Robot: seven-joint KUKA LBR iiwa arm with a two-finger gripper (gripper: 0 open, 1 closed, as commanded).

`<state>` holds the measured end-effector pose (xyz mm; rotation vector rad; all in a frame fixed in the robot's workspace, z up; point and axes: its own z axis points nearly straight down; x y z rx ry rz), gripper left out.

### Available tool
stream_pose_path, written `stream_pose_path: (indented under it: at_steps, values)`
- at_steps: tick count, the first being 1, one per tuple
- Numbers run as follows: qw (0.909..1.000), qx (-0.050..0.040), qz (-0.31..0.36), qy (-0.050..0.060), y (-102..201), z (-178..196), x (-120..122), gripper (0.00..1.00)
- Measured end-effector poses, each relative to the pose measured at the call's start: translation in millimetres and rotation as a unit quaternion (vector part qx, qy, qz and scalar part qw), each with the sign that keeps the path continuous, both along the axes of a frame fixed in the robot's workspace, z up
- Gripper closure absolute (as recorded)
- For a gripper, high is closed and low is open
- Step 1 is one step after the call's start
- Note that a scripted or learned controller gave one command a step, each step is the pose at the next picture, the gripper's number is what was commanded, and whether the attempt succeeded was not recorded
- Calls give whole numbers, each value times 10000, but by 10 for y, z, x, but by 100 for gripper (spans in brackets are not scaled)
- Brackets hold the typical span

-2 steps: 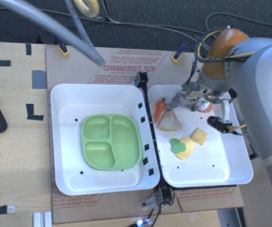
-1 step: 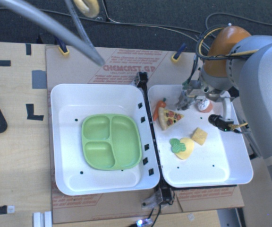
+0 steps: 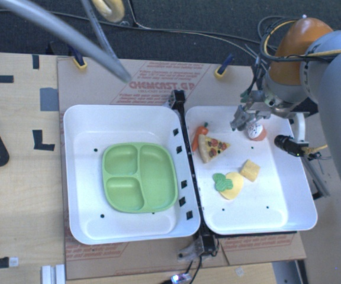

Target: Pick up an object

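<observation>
The gripper [image 3: 248, 118] is positioned over the upper part of the right bin [image 3: 295, 218], below the orange band [image 3: 293, 49] of the arm. Whether it is open or closed cannot be told from the camera view, and no object is seen held in it.

Several candidate objects are located in the right bin. A small red-and-white object [image 3: 256, 132] lies just beside the gripper, on its lower right, close to the bin's far wall. A pizza slice [image 3: 212, 148] lies to the lower left of the gripper, with its long axis running roughly left to right and its point toward the gripper side. A small carrot [image 3: 200, 132] rests next to the slice, near the divider between the bins. A yellow block [image 3: 250, 170] lies almost directly below the gripper in the view, nearer the bin's middle. A pale yellow piece with a green top [image 3: 228, 185] lies further down and slightly left.

The left bin [image 3: 76, 158] holds a green divided plate [image 3: 140, 177].

The red-and-white object is judged the nearest target, so that only a short shift toward the lower right, followed by a descent, would be required. The pizza slice would call for a larger move to the left.
</observation>
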<state>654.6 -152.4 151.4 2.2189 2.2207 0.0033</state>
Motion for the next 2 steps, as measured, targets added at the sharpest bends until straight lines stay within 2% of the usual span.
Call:
stream_pose_path:
  at_steps: [1, 2]
  values:
    - [10000, -2, 5, -11, 0, 641, 6, 100]
    - [10000, 4, 5, 14, 10, 702, 11, 100]
